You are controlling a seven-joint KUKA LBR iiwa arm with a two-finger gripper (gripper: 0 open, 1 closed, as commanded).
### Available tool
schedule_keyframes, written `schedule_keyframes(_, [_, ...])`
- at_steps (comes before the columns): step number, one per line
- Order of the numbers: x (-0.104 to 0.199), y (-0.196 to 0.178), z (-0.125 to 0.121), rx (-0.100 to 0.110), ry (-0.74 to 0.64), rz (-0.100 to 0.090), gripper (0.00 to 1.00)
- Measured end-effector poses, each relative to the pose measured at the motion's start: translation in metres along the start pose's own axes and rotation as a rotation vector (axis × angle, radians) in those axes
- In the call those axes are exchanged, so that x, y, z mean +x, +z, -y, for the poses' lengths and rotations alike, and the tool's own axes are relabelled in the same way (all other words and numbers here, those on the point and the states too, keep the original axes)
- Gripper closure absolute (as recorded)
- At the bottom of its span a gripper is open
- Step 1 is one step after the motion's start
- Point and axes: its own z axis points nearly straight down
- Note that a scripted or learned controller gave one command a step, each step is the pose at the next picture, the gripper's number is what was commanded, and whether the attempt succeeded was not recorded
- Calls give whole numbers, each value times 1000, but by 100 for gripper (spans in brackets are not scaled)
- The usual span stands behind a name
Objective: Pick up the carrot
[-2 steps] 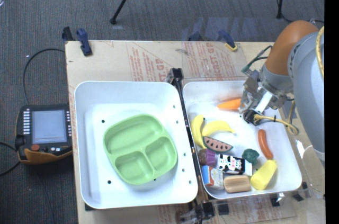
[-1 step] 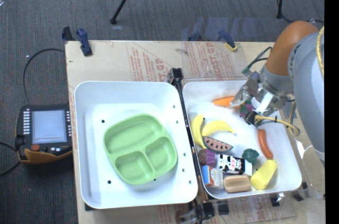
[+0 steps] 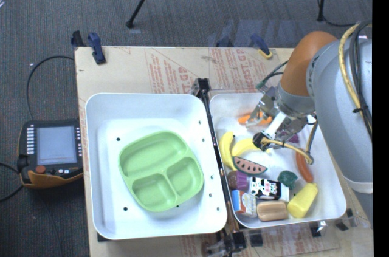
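Observation:
The carrot (image 3: 245,119) is a small orange piece lying at the back of the right bin (image 3: 336,189), near its left wall. Only its left end is visible; the rest is hidden under the gripper. My gripper (image 3: 262,118) hangs low over the carrot, at the end of the grey arm with the orange band (image 3: 307,64) that comes in from the right. Whether the carrot is held cannot be made out from this angle.
The right bin also holds a banana (image 3: 233,147), a watermelon slice (image 3: 250,165), a red sausage (image 3: 304,168), a yellow bottle (image 3: 302,200), a cow-patterned box (image 3: 265,189) and a bread piece (image 3: 271,211). A green divided plate (image 3: 160,171) lies in the left bin (image 3: 100,128).

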Motion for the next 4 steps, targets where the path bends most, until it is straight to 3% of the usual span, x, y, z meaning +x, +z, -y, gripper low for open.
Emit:
schedule_keyframes(1, [2,0,-1,-2,278,0,0])
schedule_keyframes(2, [-37,0,60,-1,540,1,0])
schedule_keyframes(3, [8,-1,16,-4,490,-1,0])
schedule_keyframes(4, [26,0,28,-2,516,-1,0])
